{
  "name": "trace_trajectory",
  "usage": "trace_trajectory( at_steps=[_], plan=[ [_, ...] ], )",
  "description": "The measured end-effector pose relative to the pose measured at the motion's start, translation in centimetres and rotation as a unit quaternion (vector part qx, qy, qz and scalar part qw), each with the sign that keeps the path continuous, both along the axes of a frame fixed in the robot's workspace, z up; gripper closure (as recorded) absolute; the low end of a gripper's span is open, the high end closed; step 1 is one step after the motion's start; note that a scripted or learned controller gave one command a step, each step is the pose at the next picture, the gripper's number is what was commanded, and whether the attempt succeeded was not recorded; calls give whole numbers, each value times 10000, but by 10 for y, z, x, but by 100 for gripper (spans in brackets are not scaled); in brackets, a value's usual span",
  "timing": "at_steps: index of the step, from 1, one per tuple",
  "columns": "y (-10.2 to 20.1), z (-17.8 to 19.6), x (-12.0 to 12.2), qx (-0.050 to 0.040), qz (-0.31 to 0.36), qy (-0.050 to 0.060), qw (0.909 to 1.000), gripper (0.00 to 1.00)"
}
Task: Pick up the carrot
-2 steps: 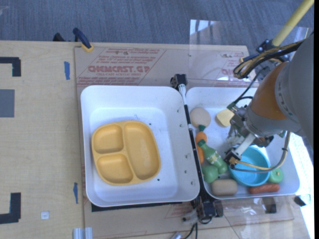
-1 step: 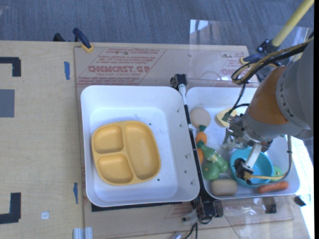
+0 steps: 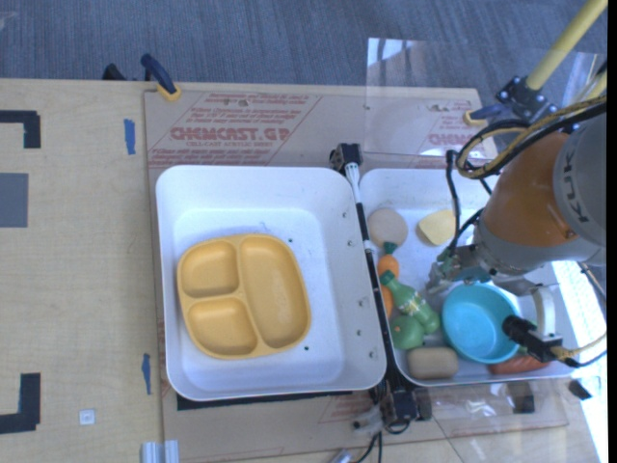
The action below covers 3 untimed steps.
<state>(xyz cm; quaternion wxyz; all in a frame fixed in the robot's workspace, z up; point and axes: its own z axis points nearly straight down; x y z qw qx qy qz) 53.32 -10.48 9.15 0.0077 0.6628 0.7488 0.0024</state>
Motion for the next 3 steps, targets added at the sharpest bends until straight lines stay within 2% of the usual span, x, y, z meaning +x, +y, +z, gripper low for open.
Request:
trace_trajectory(
  at_steps=[1, 2, 3],
  plan=[
    [-4, 0, -30, -5, 1446, -26, 9895, 100],
    [-46, 0, -27, -47, 2950, -46, 9555, 100],
    [-116, -1, -48, -66, 3576, -3, 9338, 100]
  ],
)
